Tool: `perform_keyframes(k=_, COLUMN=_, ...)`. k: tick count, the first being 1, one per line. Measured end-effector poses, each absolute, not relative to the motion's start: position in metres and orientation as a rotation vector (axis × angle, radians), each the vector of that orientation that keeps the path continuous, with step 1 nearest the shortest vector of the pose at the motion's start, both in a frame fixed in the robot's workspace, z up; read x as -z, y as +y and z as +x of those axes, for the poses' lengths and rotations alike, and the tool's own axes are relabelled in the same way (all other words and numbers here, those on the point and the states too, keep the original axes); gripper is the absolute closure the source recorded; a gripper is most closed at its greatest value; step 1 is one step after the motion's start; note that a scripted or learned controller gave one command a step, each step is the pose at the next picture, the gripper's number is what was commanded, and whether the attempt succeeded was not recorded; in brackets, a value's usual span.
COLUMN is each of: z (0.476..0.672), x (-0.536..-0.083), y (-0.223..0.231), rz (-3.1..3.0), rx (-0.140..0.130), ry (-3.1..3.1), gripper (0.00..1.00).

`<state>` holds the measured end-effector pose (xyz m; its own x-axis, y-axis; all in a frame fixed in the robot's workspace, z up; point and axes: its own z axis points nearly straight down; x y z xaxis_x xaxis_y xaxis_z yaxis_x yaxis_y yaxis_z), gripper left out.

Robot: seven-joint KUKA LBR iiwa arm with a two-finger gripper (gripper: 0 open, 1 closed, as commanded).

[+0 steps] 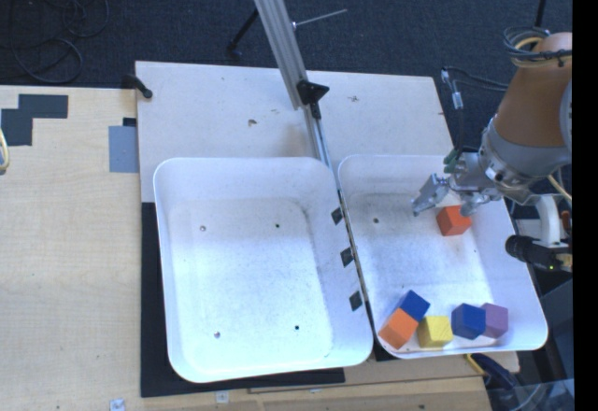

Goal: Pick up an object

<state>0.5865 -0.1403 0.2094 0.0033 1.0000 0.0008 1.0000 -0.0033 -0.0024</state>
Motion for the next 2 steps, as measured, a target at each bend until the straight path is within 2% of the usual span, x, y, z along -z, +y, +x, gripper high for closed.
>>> perform_keyframes(k=1, z=0.5864, x=-0.2193, y=-0.1416, rz=-2.225, rx=-0.002, ry=-2.214, gripper=1.00)
perform_keyframes(k=2, z=0.5863, x=-0.2189, y=-0.1416, rz=-2.225, rx=-0.002, ry=-2.213, gripper=0.00)
